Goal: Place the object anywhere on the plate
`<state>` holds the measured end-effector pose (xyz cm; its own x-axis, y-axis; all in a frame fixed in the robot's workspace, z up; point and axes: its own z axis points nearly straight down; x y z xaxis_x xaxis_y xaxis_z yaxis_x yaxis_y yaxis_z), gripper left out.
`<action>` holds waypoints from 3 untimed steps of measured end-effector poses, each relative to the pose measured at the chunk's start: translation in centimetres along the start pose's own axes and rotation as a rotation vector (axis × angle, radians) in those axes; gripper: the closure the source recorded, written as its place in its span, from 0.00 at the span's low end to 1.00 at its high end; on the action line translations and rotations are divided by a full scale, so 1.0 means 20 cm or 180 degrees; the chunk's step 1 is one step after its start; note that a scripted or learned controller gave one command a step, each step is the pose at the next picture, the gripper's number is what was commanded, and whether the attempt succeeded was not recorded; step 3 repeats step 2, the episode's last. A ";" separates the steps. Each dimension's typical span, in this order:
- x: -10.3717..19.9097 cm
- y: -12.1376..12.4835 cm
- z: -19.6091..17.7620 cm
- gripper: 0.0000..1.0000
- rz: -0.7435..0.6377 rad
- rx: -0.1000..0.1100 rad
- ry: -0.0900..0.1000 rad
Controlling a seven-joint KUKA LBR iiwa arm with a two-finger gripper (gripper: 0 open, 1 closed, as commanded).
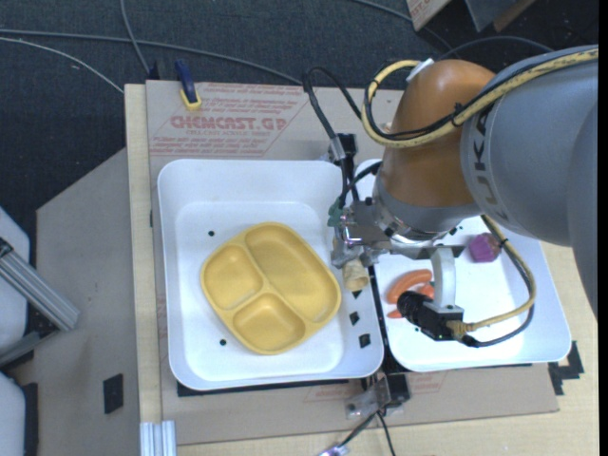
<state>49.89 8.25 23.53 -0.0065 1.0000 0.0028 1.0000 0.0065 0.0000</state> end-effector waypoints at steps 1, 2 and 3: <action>0.24 0.07 0.08 1.00 0.0003 0.0003 -0.0004; 0.23 0.07 0.07 0.00 0.0017 0.0002 -0.0007; 0.23 0.07 0.07 0.00 0.0017 0.0002 -0.0007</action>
